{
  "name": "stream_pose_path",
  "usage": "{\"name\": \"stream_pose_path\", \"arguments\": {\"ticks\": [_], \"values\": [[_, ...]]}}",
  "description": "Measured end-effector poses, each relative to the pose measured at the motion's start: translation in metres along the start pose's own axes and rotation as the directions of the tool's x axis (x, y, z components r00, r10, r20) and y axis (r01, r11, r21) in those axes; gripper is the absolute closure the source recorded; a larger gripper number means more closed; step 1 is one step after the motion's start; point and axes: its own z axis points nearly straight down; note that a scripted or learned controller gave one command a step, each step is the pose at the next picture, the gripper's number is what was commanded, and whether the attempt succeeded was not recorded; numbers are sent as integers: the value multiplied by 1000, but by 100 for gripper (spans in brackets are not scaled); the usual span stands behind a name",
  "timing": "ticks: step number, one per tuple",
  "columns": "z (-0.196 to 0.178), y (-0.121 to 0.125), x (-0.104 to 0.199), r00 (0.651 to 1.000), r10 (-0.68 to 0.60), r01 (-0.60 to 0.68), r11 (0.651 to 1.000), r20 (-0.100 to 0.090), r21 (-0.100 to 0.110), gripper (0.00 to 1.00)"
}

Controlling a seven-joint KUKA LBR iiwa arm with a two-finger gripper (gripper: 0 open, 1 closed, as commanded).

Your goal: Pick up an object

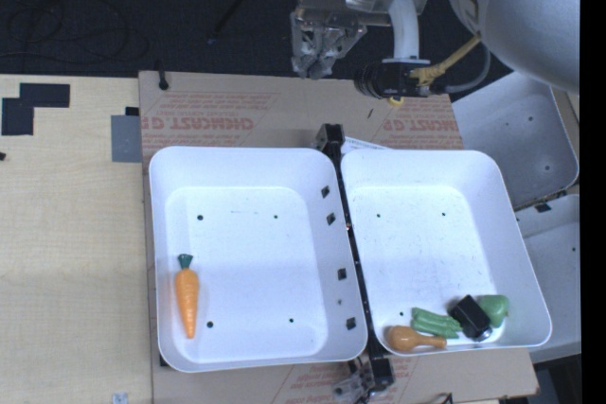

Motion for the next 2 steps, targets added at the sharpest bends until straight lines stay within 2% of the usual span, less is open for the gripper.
{"name": "stream_pose_path", "arguments": {"ticks": [1, 2], "values": [[40, -1, 71, 1000, -14, 14, 1000, -5, -4, 100], [24, 0, 84, 1000, -10, 10, 1000, -6, -11, 100]]}}
